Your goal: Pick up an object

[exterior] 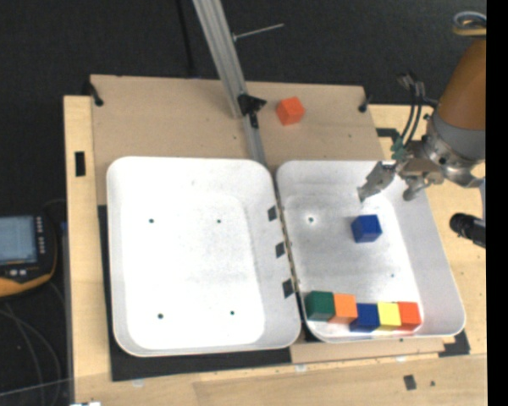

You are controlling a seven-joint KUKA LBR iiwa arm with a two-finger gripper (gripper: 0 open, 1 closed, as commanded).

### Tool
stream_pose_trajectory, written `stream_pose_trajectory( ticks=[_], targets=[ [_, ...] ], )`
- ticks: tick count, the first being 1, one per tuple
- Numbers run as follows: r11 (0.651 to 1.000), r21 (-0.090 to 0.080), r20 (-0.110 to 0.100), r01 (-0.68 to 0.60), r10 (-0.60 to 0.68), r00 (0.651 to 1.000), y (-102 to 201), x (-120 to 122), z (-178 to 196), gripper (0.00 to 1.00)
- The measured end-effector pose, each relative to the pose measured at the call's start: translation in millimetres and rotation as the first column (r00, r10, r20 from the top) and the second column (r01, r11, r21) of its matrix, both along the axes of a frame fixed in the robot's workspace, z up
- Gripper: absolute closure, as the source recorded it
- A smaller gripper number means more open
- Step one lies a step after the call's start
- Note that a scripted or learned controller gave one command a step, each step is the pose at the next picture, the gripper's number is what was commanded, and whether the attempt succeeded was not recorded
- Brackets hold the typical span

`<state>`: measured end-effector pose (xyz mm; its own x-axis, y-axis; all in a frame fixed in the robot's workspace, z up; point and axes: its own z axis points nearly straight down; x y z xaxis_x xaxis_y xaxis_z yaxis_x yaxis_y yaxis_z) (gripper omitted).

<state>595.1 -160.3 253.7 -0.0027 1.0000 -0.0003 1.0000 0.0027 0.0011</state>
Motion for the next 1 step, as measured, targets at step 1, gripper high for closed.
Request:
stream_pose_trajectory(
  ticks=[1],
  targets=[
    [1.0, -0.003, 0.003, 0.004, -0.004, 1.0, -46.0, 18.5, -157.7, 0.0]
  ],
)
